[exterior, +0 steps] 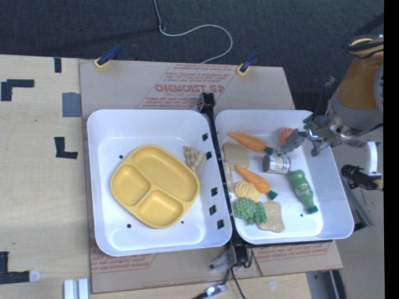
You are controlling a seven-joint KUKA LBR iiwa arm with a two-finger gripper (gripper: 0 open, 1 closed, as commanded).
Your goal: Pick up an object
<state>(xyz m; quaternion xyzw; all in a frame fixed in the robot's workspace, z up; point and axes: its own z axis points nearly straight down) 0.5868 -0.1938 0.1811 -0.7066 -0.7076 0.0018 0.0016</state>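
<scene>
Over the right bin (pixel 324 229), near its far right corner, your gripper (pixel 292 143) hangs low above the toys, reaching in from the arm (pixel 358 98) at the right. You can see dark fingers slanting down toward the left, but whether they are spread or pressed together you cannot tell from this angle. Nothing shows between them.

Just beside the fingertips lies a small can (pixel 277 164) on its side, silver with a dark end; its label is too small to read. Right behind the gripper sits a red piece (pixel 285 134), partly hidden. To the left of that, an orange carrot (pixel 248 142) lies across the bin's far side, and a second carrot (pixel 253 179) lies nearer the middle. A green bottle (pixel 303 191) rests to the right of the can, cap toward the near edge. Along the near side you have a yellow corn cob (pixel 245 190), a green bunch (pixel 249 211) and a tan cookie-like piece (pixel 272 217), all close together. A pale flat piece (pixel 234 154) lies by the divider.

Across in the left bin (pixel 106 229), a yellow divided plate (pixel 154 185) fills the middle, with a small tan wedge (pixel 194 157) touching its far right rim.

Behind both bins, the cardboard sheet (pixel 181 86) carries red print; it looks like "CHEMCAST GP", though it is faint.
</scene>
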